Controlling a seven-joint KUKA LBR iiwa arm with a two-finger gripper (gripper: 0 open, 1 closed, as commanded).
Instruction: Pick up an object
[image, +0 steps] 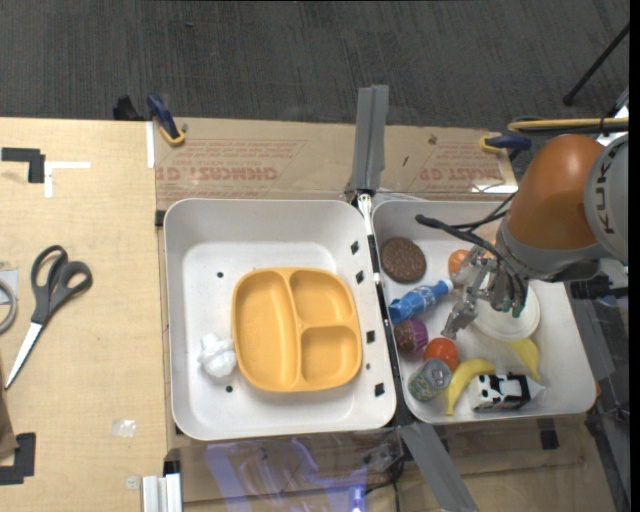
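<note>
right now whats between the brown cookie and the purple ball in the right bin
The blue bottle lies between the brown cookie and the purple ball, in the camera view.

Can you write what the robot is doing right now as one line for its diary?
gripper: over right bin, holding nothing seen | nearest: blue bottle, orange ball | left bin: yellow tray

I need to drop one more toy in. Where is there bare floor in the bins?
Left bin: bare floor above the yellow tray and in the front corners; a white lump sits left. Right bin is crowded with toys under the gripper.
</note>
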